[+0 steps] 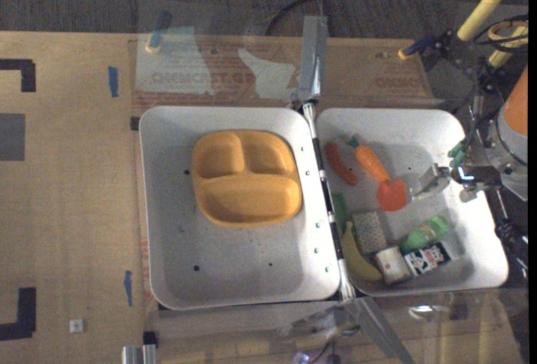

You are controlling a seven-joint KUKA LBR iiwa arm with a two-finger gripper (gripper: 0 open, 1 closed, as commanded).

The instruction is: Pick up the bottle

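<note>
A: Camera view, from above: how far has the arm got with the bottle?

B: Not far, by my reading. The green bottle (428, 231) lies on its side in the right bin (419, 123), toward that bin's near right corner. Nothing is lifted.

A: And the gripper?

B: The gripper (442, 180) hangs over the right bin, above its right-hand part, farther from the camera than the bottle and apart from it. Its jaws stand spread, with nothing between them.

A: So no grasp yet.

B: None that I can see. The whole of the job looks to be ahead: bring the gripper over the bottle, lower, close, lift.

A: What crowds the bottle?

B: A small carton (429, 258) lies just beside it on the near side, apparently touching, and a white cup (391, 263) sits next to the carton, toward the bin's middle. A banana (357, 257) lies by the bin's left wall, and a speckled sponge (369, 227) rests just beyond it.

A: Anything else in that bin?

B: A carrot (370, 163), a red pepper (341, 163) and a red scoop (392, 195) sit in the middle and far left part of the bin, well apart from the bottle.

A: And the other side?

B: Left of the right bin sits the left bin (159, 211), with an orange divided plate (247, 178) in it. It plays no part here.
</note>
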